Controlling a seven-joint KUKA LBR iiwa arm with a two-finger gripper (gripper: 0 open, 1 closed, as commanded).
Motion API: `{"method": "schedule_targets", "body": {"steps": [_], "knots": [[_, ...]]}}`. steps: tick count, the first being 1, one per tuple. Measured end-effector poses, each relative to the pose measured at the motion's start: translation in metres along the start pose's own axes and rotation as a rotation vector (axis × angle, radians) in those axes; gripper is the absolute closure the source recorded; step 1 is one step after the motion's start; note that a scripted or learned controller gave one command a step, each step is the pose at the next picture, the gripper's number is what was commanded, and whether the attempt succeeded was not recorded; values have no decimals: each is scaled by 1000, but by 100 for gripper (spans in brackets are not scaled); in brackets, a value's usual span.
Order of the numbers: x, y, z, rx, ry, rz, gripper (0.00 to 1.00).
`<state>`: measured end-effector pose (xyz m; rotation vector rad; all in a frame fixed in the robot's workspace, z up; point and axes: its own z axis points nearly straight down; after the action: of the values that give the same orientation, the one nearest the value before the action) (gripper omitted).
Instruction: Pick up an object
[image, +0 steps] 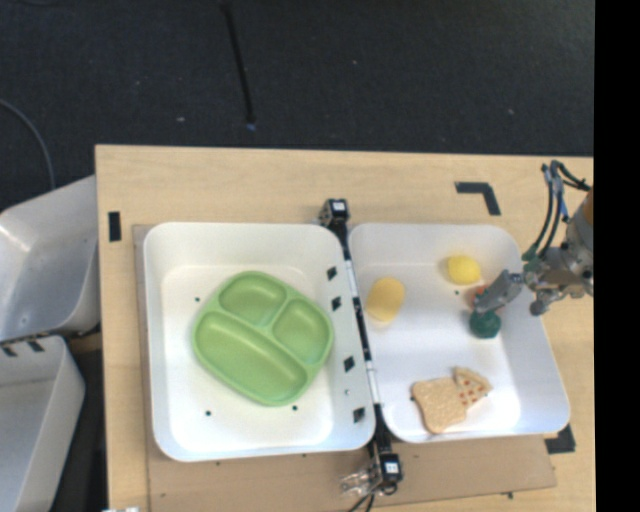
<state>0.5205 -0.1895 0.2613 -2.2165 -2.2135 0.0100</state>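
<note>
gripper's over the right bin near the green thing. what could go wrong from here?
Two risks. The gripper sits just above the small green object, close to the right bin's far wall; a slightly off descent could nudge the object away rather than trap it. Also, the round yellow object lies close by, so the fingers might bump it on the way down.

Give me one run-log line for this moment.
tool: right bin, over green object | grasp: unconfirmed | left bin: green tray
</note>
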Motion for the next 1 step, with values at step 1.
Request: {"method": "schedule_targets", "body": {"steps": [1], "knots": [[0,2,-6,-12,-3,-3,0]]}}
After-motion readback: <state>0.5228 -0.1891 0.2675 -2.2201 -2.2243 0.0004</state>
